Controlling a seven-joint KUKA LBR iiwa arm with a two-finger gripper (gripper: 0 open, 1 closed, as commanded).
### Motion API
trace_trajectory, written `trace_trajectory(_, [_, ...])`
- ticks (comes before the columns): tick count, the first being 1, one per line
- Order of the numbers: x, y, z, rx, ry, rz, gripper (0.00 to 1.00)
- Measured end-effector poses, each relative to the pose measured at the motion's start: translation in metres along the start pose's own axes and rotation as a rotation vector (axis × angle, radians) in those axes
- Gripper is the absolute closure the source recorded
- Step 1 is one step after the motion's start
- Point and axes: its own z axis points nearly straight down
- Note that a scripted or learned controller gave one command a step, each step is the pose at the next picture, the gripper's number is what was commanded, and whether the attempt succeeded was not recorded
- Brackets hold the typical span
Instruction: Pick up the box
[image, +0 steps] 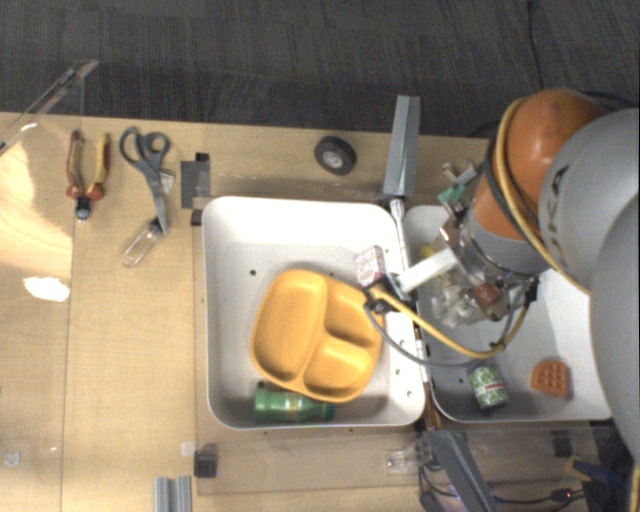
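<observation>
The big grey arm (590, 200) is stretched over the right bin (580, 400), and its claw (468, 298) is held above that bin. Whether the claw is released or clenched cannot be told, and nothing is seen held in it. So the job is judged as not done: the box (368, 266) is not picked up, and reaching, grabbing and lifting are left.

In the left bin (215, 300) a yellow dish (315, 335) is laid, with a green bottle (290, 403) tucked at its bottom edge. A green can (487, 386) and an orange waffle toy (550, 377) are laid in the right bin. The little box is found near the left bin's top right corner, just beside the dish, which could be bumped.
</observation>
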Motion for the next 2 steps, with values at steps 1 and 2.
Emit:
trace_trajectory(1, [0.018,0.021,0.077,0.002,-0.001,0.217,1.0])
trace_trajectory(2, [0.088,0.025,0.027,0.001,0.004,0.219,1.0])
